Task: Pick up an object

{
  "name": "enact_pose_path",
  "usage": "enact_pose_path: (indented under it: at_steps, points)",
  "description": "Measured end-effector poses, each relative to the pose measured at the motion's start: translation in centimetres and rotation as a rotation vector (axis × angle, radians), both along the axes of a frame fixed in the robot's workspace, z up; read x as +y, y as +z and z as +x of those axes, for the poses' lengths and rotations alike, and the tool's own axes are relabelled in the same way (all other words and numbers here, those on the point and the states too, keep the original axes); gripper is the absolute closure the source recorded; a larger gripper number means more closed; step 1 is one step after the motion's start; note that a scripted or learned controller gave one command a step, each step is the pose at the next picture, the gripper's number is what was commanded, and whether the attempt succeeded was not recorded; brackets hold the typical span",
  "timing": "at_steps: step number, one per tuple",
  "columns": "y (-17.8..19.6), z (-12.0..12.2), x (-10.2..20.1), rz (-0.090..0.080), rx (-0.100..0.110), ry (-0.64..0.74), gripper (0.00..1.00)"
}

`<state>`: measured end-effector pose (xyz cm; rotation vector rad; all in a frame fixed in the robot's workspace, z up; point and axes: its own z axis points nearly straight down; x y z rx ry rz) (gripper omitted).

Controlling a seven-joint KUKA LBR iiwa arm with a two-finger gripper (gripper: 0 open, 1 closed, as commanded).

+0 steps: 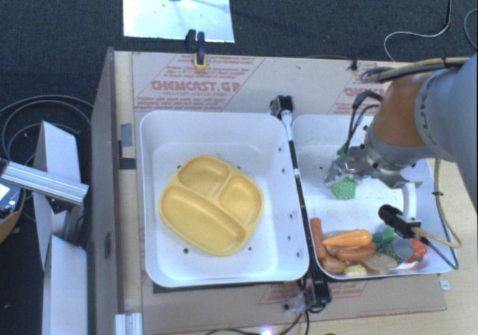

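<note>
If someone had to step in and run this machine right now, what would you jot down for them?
Gripper: low in the right white bin, right above a small bumpy green ball; fingers unclear, no grasp visible.
Other items: orange carrot-shaped toy and mixed toy food piled at that bin's near edge. Yellow divided plastic plate lies in the left white bin.
Done: arm is down by the ball.
Left: grasp and lift an object.

Arm (441, 102) cut by right edge (fingers indistinct).
</note>
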<state>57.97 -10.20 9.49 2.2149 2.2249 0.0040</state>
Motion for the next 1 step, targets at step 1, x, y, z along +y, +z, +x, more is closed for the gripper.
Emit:
enact_pose_path:
  at_steps: [1]
  points:
    - [9.05, -1.22, 5.51, 0.0, -0.001, 0.0, 1.0]
